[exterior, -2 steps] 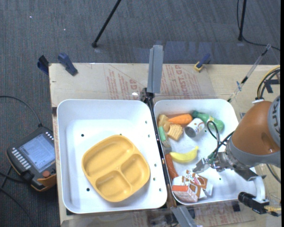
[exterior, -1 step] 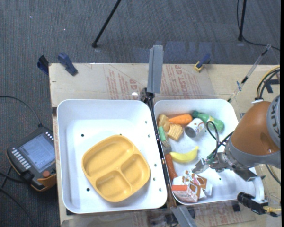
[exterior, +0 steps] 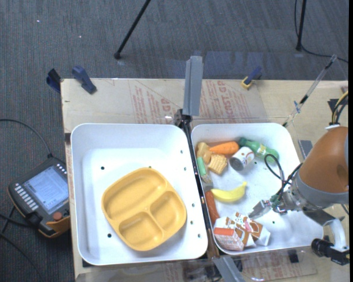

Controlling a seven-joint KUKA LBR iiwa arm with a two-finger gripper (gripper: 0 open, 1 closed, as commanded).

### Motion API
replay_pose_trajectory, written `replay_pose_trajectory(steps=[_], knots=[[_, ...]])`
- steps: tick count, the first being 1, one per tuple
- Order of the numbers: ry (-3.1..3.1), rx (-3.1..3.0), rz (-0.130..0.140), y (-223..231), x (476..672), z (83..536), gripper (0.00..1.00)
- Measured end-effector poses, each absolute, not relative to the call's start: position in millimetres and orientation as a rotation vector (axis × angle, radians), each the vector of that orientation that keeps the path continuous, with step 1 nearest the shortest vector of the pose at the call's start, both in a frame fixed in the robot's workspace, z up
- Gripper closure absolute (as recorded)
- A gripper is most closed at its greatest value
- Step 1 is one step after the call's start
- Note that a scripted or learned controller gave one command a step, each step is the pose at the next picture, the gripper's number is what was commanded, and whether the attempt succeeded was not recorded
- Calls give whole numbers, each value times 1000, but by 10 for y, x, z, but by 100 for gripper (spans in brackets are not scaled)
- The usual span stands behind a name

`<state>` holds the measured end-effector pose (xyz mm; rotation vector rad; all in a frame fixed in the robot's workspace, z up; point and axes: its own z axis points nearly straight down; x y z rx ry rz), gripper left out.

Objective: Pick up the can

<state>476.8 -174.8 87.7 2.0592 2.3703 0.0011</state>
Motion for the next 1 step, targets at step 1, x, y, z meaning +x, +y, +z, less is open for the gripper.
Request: replay_pose_trajectory(steps=[1], knots=[[2318, 2126, -1, -2016, 4950, 864, 0]])
